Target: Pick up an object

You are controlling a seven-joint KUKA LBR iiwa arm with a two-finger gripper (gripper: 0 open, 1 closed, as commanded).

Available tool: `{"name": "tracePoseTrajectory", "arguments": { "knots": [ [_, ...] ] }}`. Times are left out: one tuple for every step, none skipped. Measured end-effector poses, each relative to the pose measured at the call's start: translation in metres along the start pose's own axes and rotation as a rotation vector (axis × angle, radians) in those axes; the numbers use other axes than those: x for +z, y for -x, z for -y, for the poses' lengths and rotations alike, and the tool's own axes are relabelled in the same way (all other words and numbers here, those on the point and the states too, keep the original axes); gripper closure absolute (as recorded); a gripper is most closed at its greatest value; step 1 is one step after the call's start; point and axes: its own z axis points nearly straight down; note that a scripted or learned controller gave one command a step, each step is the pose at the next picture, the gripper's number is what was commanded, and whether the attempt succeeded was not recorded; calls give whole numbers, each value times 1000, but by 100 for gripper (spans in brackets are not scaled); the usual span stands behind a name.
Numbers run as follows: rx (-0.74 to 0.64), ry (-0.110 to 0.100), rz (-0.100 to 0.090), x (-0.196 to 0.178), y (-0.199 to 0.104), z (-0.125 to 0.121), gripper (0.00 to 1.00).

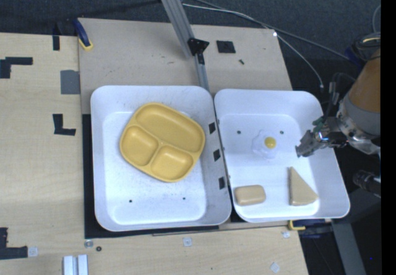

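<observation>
1. Camera view is looking down at a slant on two shallow white bins sitting side by side on a wooden bench (148, 51), dark floor showing beyond it at the top of the frame.
2. Left bin (111, 203) is holding one thing: a yellow divided plate (162, 141) with three compartments, lying tilted in the bin's upper middle, well apart from the bin's lower wall.
3. Right bin (247, 102) is holding four things, all candidates for the pick.
4. A small yellow ball (270, 142) is sitting near the bin's centre, touching or resting on a clear plastic piece (262, 147) that is too faint to identify.
5. A tan rounded block (250, 194) is lying at the lower left of this bin, near the bottom wall.
6. A tan wedge (301, 187) is lying at the lower right, pointed end up, just beside the block but apart from it.
7. The gripper (305, 148) is reaching in from the right edge of the frame, hanging over the right side of the right bin, above the wedge and to the right of the ball.
8. Fingers are too dark and blurred; cannot tell if released or clenched, and nothing is visibly showing between them.
9. A grey metal pole (175, 8) is slanting down from the top of the frame to the gap between the bins.
</observation>
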Motion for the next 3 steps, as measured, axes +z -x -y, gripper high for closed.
{"name": "tracePoseTrajectory", "arguments": {
  "knots": [
    [0, -2, -1, -20, 0, -1, 100],
    [-4, -5, -2, -8, -55, 0, 100],
    [-5, -5, -3, -15, -108, -11, 100]
  ]
}}
